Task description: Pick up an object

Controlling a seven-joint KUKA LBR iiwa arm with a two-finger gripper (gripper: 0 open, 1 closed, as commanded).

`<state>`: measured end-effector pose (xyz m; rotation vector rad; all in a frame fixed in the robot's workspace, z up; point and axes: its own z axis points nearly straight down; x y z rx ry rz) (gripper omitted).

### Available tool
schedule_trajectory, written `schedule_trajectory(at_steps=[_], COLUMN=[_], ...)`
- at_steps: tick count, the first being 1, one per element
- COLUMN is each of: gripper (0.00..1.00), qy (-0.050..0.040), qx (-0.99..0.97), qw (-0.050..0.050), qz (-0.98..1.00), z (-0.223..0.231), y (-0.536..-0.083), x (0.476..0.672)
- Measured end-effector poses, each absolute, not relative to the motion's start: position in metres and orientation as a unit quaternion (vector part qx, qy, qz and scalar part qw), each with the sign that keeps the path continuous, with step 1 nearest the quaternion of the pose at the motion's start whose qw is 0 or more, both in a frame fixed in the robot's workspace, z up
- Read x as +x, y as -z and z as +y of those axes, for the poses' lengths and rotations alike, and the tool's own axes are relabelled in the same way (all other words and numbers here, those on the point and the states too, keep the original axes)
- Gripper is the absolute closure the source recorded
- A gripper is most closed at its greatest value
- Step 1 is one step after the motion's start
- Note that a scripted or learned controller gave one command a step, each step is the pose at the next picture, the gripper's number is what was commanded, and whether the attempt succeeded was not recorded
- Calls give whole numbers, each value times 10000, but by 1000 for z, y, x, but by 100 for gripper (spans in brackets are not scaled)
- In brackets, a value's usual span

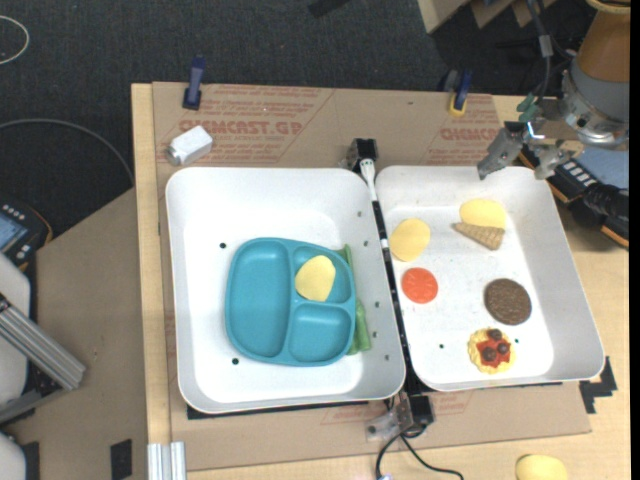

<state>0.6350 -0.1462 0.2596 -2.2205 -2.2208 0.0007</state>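
Here the gripper (520, 153) hangs over the right bin's (560, 268) far edge, fingers spread, holding nothing. Best drop squarely onto the cone (482, 223) near that edge before closing.

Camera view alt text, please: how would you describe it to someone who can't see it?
A robot arm's open claw hovers over the far edge of the right white bin, which holds five toy foods. The left white bin holds a teal divided plate with a yellow piece in it.
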Motion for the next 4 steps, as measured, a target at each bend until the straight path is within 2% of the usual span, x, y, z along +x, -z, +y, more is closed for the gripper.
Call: schedule_trajectory(at_steps=[2,3,4], gripper=[0,0,0], qy=[-27,2,30], qx=[-7090,-7065,-7058], qw=[53,-23,-18], qz=[-7051,-7077,-7084], z=[-168,-201,-222], y=[-150,-81,-116], x=[482,566,642])
